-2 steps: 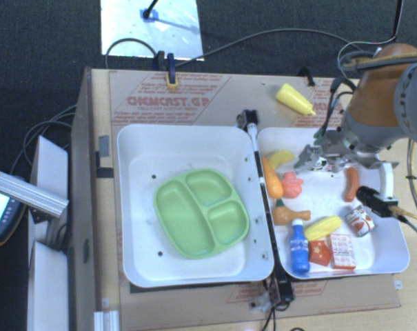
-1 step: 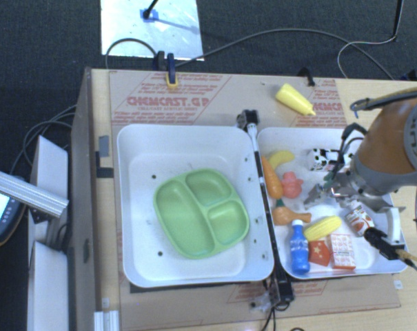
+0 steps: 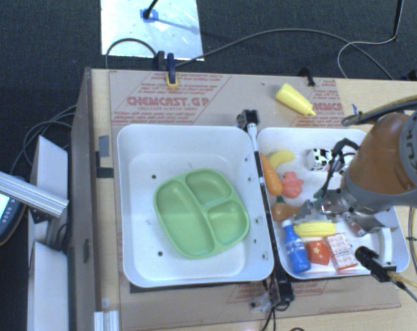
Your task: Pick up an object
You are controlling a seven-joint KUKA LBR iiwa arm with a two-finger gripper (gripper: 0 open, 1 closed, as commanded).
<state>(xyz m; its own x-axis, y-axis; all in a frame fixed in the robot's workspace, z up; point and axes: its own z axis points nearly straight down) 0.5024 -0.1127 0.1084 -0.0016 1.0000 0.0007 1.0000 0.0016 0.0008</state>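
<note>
- The hand (image 3: pixel 317 212) sits low in the right bin (image 3: pixel 398 259), right above the yellow corn-looking piece (image 3: pixel 317 229). Honestly can't tell from this angle whether it's released, clenched or grasping anything; the wrist bulk covers most of it.
- That corn piece lies on its side, roughly crosswise, touching the top of the blue bottle (image 3: pixel 296 249) and just beside the red packet (image 3: pixel 319 252). I'd guess that's the target, since it's the closest thing to the hand.
- Handling guess: toy food, so light, hollow plastic, stiff enough not to squash. Probably a bit slick and rounded, so it could roll or squirt out of a pinch. Best bet is to close across the short width near the middle, not the tapered ends.
- Trouble is the crowding. The bottle and the red-and-white carton (image 3: pixel 343 251) are tight against it, so there's not much room to slip in beside it without bumping the neighbours.
- Further up the same bin: an orange carrot (image 3: pixel 271 174) along the left wall, a pink lumpy thing (image 3: pixel 291 183), a yellow banana (image 3: pixel 281 158) and a small black-and-white piece (image 3: pixel 320 158). All look similarly light.
- The left bin (image 3: pixel 143 267) holds a green divided plate (image 3: pixel 201 212), wide and flat, a poor pick for two fingers.
- A yellow object (image 3: pixel 294 99) lies on the tabletop (image 3: pixel 215 95) behind the bins, well apart from the hand.
</note>
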